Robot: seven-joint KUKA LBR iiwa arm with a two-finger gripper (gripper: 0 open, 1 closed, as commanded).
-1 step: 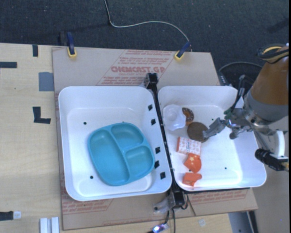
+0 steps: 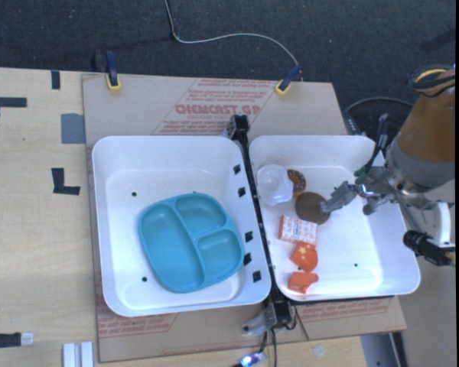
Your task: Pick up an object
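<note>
The right bin [image 2: 367, 270] holds several small items. A clear plastic cup [image 2: 271, 183] lies at its left wall, with a small brown pretzel-like piece [image 2: 296, 179] beside it. A dark brown round object [image 2: 310, 207] sits in the middle. Below it lie a white and red packet [image 2: 298, 229], an orange star-marked piece [image 2: 304, 257] and another orange piece [image 2: 301, 281]. My gripper [image 2: 338, 198] reaches in from the right, low over the bin, its tip right beside the brown round object's right edge. Nothing shows as lifted.
The left bin [image 2: 115, 174] holds a blue divided plate [image 2: 191, 239]. A black divider [image 2: 249, 205] runs between the bins. The grey and orange arm [image 2: 424, 144] stands over the right bin's right rim. A cable [image 2: 229, 40] lies behind the board.
</note>
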